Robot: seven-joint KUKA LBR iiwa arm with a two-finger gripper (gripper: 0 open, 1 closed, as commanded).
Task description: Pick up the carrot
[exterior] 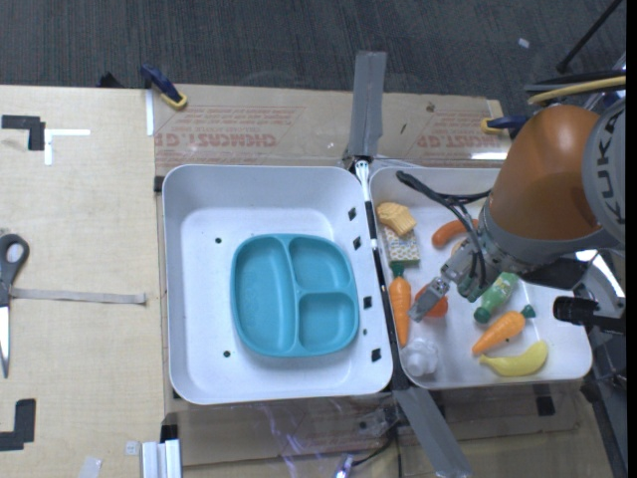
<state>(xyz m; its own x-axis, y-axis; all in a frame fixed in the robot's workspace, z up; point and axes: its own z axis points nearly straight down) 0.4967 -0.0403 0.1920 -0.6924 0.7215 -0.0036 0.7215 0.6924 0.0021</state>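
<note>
Orange and slim, the carrot (399, 305) I'm after lies lengthwise along the left wall of the right bin (557, 366), pointing toward the near edge. There's a second carrot (500, 331) with a green top further right in the same bin, tilted, just above a yellow banana (516, 360) at the near right corner. I'm watching the gripper (430, 301) now: it sits low, just right of the first carrot, near it. From this angle I cannot tell how far the fingers are spread, and I see nothing between them. Something small and orange-red (436, 308) lies right at the tip, partly hidden. A green bottle-shaped item (495, 296) rests beside the wrist, and an orange-red piece (449, 232) lies further back. Along the left wall behind the carrot I see a tan waffle-like piece (395, 217) and a pale speckled block (403, 251) just in front of it. A clear, roundish thing (419, 357) sits at the near left corner. The arm's orange band (547, 172) looms over the bin's right half. In the left bin (189, 297) a blue divided plate (296, 294) lies flat in the middle. Out on the surface (80, 267), scissors (8, 287) lie at the far left edge.
</note>
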